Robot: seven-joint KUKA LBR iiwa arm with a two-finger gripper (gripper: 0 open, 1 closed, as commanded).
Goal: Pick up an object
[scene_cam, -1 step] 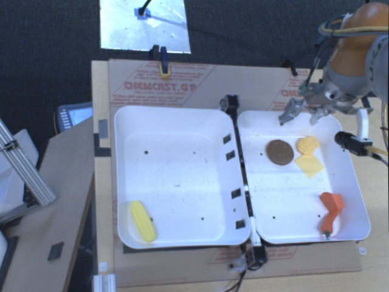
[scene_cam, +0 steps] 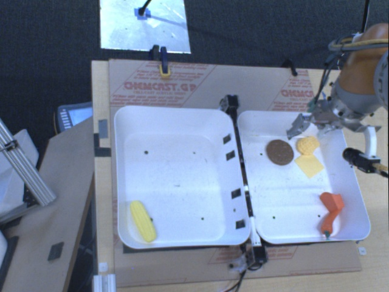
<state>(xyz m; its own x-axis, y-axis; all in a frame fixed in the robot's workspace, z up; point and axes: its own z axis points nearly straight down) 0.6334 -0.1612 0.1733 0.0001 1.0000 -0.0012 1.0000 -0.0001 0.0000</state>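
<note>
My gripper (scene_cam: 311, 125) hangs over the far part of the right bin (scene_cam: 358, 224), under the grey wrist with its orange band. Just in front of it lies a round yellow ridged piece (scene_cam: 307, 145). A brown disc (scene_cam: 280, 152) lies to the left of that piece, and a pale yellow wedge (scene_cam: 310, 165) lies below it. An orange carrot-shaped piece (scene_cam: 329, 210) rests near the bin's front right corner. A yellow corn cob (scene_cam: 143, 221) lies in the front left corner of the left bin (scene_cam: 121, 126). Nothing shows in the gripper's grasp.
A black divider with clips (scene_cam: 238, 175) runs between the two bins. A black cable end (scene_cam: 358, 159) sticks out over the right bin's right rim. A yellow clamp (scene_cam: 163, 62) sits at the board's far edge.
</note>
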